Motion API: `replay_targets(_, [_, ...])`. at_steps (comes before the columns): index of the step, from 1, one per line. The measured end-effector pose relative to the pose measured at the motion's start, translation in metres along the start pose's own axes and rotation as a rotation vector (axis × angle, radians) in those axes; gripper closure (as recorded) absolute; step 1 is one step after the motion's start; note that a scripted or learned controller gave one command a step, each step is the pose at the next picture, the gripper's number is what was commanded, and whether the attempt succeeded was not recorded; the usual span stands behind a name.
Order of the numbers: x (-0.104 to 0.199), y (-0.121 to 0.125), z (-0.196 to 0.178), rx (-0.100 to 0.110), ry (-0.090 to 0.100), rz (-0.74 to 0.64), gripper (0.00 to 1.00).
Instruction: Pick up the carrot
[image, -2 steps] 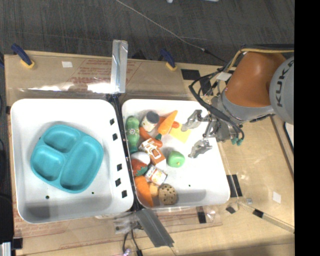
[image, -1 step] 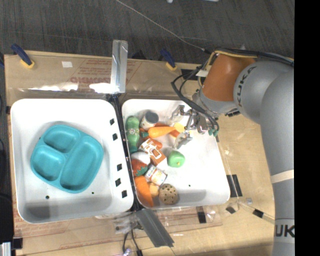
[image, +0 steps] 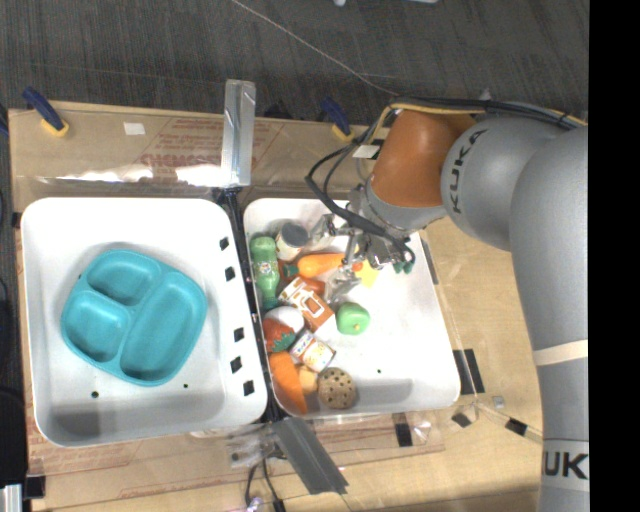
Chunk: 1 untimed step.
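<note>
The orange carrot (image: 318, 265) lies in the upper part of the right bin (image: 410, 350), among other toy food. My gripper (image: 349, 268) hangs low over the bin, right at the carrot's right end, below the orange wrist band. The gripper body hides the carrot's tip, and a small yellow piece (image: 366, 274) peeks out beside it. Whether anything sits in the gripper is hidden.
Around the carrot are a green bottle (image: 264, 262), a grey can (image: 293, 237), an orange-white box (image: 306, 303), a green apple (image: 352, 319), a cookie (image: 336, 388) and an orange fruit (image: 285, 380). The left bin (image: 60, 230) holds a teal divided plate (image: 135, 315).
</note>
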<state>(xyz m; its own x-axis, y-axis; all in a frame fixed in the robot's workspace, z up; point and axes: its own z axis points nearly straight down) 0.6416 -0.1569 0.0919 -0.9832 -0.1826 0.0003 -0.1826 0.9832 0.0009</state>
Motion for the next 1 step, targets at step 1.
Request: replay_targets(1, [0.0125, 0.0320, -0.0009, 0.002, -0.001, -0.219, 0.00])
